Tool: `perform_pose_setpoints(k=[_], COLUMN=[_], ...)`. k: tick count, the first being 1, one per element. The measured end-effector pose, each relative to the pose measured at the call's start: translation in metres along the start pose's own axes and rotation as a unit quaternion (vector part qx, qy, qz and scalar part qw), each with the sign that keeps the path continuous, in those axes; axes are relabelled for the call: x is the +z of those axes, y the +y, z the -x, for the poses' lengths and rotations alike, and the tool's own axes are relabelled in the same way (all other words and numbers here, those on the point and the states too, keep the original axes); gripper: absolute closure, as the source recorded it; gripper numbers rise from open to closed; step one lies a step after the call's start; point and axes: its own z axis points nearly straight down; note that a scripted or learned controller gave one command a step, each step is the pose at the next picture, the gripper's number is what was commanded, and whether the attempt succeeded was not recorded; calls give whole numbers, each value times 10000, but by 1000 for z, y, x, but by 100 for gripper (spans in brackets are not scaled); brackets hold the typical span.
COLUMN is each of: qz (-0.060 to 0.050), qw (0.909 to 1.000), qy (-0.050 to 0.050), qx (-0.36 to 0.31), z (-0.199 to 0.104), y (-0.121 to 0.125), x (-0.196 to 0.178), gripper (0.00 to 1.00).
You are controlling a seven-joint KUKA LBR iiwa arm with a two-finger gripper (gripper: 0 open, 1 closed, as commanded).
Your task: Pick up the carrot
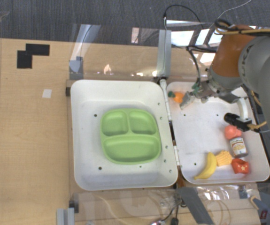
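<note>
Tool [187, 99] sits low in the right bin's [205, 139] far corner beside the carrot [177, 97]; its grip state is unclear.

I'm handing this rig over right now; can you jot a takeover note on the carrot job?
Claw: low in the right bin's far left corner, next to the carrot; whether it grips anything can't be told.
Carrot: lying in that corner by the divider, not lifted.
Elsewhere in the right bin: banana, small bottle and other toy foods along the near right side. Green plate in the left bin.
Done: approach.
Left: grasp and lift.
</note>
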Motion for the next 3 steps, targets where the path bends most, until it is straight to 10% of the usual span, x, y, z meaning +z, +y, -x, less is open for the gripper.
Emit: perform_pose_setpoints(k=[1,2,3], qz=[-131,-56,-37], qw=[9826,9826,9999], qy=[22,-60,7], qx=[-1851,-1854,131], z=[4,9,11], y=[7,12,-8], x=[6,-16,14], gripper=[0,100,100])
